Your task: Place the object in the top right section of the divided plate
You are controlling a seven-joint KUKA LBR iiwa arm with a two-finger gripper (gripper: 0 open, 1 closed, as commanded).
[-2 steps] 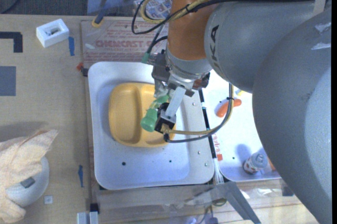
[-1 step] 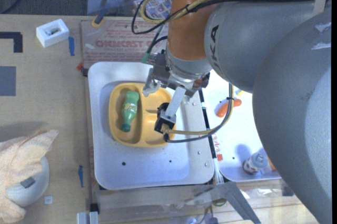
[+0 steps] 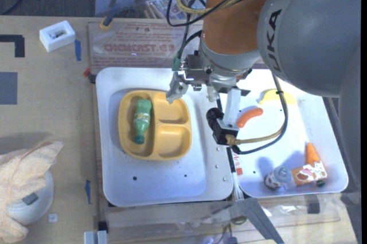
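Note:
A yellow divided plate (image 3: 124,129) lies in the left white bin (image 3: 155,183). A green bottle (image 3: 141,119) lies lengthwise in the plate's long left section. The two sections on the plate's right side hold nothing that I can see. My gripper (image 3: 174,92) hangs over the upper edge of the plate's top right section, reaching down from the big orange and grey wrist. Nothing shows at its tip. The wrist hides the strip between the two bins behind it.
The right bin (image 3: 335,180) holds an orange sausage (image 3: 250,117), a yellow piece (image 3: 274,97), a carrot (image 3: 312,153), a small juice carton (image 3: 310,174) and a grey-blue object (image 3: 277,177). A white box (image 3: 57,35) sits on the bench at far left, and crumpled cloth (image 3: 26,171) at lower left.

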